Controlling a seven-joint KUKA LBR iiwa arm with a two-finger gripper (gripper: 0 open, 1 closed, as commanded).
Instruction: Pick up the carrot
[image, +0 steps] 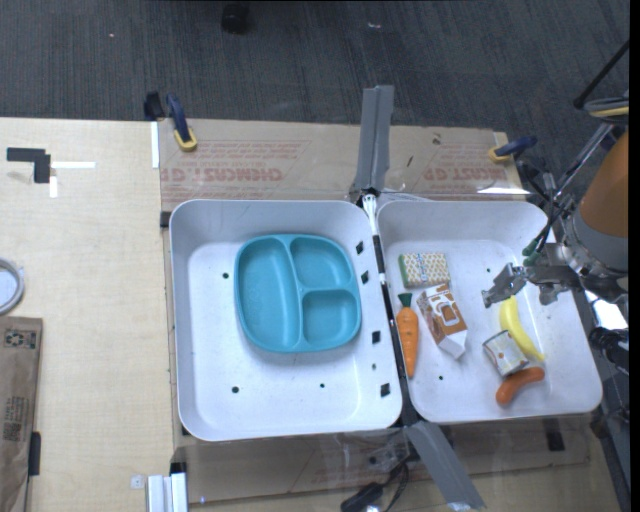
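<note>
Nothing done yet from my end: carrot (408, 340) lies ungrasped by the right bin's (470, 412) left wall, tool (515, 283) well apart, its state I can't tell.

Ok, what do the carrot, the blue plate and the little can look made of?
Carrot: looks like moulded plastic toy food, going by its even orange colour and smooth surface with a small green top. Blue plate: probably plastic, one uniform teal colour, rounded moulded dividers, soft sheen. Can: seems metal or metallic-finish plastic; silvery end and printed label, too small to settle.
</note>
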